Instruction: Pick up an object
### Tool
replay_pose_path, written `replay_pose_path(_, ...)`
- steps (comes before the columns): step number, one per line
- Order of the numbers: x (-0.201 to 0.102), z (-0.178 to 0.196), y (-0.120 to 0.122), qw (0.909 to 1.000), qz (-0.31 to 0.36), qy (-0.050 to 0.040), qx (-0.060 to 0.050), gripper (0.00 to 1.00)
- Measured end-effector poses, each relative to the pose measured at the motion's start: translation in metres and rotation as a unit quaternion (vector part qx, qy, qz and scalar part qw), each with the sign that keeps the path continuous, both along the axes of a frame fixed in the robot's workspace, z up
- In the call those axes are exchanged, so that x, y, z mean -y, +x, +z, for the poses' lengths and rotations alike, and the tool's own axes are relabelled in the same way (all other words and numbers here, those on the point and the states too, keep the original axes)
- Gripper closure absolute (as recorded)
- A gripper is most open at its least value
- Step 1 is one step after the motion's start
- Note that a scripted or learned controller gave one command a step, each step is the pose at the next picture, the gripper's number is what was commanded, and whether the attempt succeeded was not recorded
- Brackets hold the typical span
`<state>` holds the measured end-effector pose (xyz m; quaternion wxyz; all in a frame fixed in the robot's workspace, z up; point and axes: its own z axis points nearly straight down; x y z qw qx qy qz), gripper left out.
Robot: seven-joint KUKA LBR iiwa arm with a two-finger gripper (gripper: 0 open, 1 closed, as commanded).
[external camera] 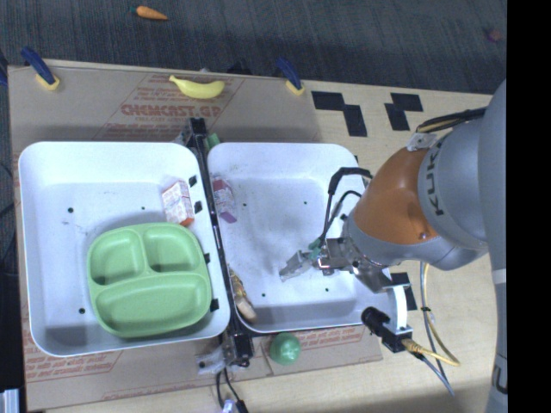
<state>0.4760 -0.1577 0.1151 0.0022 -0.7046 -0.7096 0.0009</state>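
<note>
1. Green divided tray (151,280): three compartments, lying flat in the left bin's near half.
2. Small red-and-white packet (176,201): flat, just beyond the tray, near the bins' divider.
3. Clear wrapper with purple (223,199): in the right bin, against its left wall.

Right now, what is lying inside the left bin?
Inside the left bin: a green divided tray and a small red-and-white packet beside it. Whatever lies under the tray is covered, so I cannot tell.
</note>
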Motion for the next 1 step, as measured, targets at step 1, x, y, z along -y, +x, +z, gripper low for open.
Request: replay_pose_path(1, 0.024, -0.0236, 0.0723, 1.0, -0.001, -0.0004, 0.001, 0.0)
